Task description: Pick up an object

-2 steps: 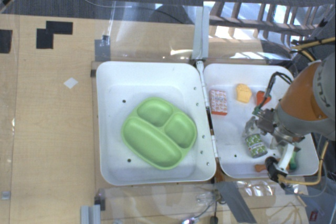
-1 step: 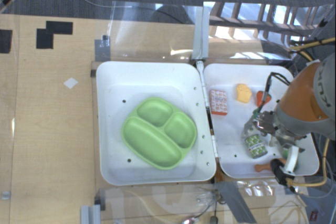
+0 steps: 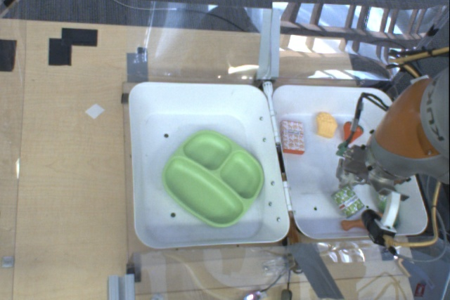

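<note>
Toward the near-right part of the right bin, a small green-and-white packet lies flat on the white floor, slightly skewed to the bin's walls. Gripper hangs directly over the packet's far edge, very close to it or touching; which one cannot be told from this angle. Whether the gripper is open or closed cannot be made out either, and nothing can be seen held in it. Grey arm with its orange band reaches in from the view's right, covering that side of the bin. Just nearer than the packet, against the bin's near wall, an orange piece sits partly hidden by the robot's hardware. Farther back in the same bin: a red-and-white packet close to the dividing wall, a yellow lump beside it, and a small orange-red item just right of the lump; all three apart from one another and well apart from the green-and-white packet. Left bin holds a green divided plate with three compartments, lying at a slant near the bin's middle. Both bins sit side by side on a pale wooden bench, which bears black block marks at its far left.
</note>
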Action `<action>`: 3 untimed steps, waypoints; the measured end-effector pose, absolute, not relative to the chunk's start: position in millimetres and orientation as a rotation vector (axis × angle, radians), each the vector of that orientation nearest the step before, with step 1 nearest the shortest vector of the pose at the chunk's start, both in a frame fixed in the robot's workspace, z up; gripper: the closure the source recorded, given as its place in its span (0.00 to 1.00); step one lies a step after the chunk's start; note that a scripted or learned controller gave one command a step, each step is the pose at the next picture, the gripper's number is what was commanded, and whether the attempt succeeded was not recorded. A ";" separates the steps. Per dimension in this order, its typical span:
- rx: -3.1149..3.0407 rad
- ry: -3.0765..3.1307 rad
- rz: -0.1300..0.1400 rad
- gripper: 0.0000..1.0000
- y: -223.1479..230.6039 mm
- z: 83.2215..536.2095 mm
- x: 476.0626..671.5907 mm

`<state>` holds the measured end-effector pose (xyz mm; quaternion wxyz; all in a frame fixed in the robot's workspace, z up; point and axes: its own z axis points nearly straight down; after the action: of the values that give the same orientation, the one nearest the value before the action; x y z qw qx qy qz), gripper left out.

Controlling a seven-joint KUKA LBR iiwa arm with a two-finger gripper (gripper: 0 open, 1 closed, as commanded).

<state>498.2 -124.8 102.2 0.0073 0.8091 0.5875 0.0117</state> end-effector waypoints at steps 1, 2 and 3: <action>2.531 1.836 0.036 0.00 -124.8 102.1 498.1; 2.773 1.460 0.020 0.00 -85.3 90.6 572.5; 2.989 0.968 0.000 0.00 -80.4 183.8 594.5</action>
<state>594.5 -80.4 183.8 0.0001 0.9513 0.3082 0.0001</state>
